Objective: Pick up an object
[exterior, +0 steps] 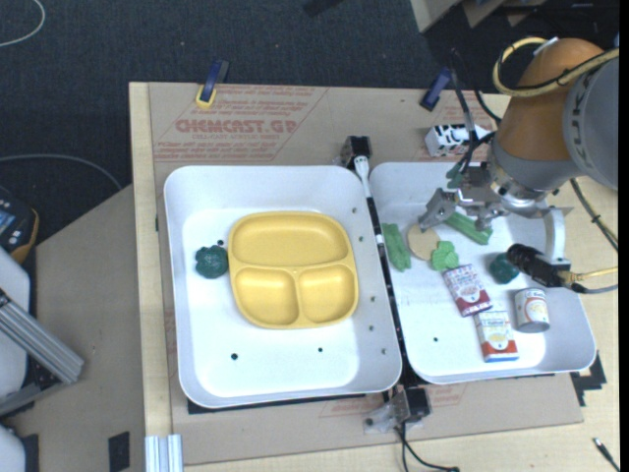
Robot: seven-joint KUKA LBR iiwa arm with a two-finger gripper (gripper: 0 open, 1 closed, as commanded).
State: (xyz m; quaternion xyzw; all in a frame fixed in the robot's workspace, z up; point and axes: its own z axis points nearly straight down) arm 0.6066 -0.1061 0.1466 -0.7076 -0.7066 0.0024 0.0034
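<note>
1. Left bin (187, 293): the yellow divided tray (293, 267) takes up the middle; a dark green lump (210, 261) sits touching its left edge. The floor along the front and upper left lies bare.
2. Right bin (432, 347): crowded in its upper half. The gripper (455, 207) hangs over the green pieces (397, 246) and tan disc (425, 243) near the divider.
3. Red packet (465, 289), small carton (498, 336) and can (532, 309) cluster at right.
4. The front-left floor of the right bin is open.

A yellow tray (293, 267) lies in the white left bin (197, 362), a dark green lump (210, 261) beside it. Right of the tray: green pieces (445, 255), red-and-white packets (465, 289).
</note>
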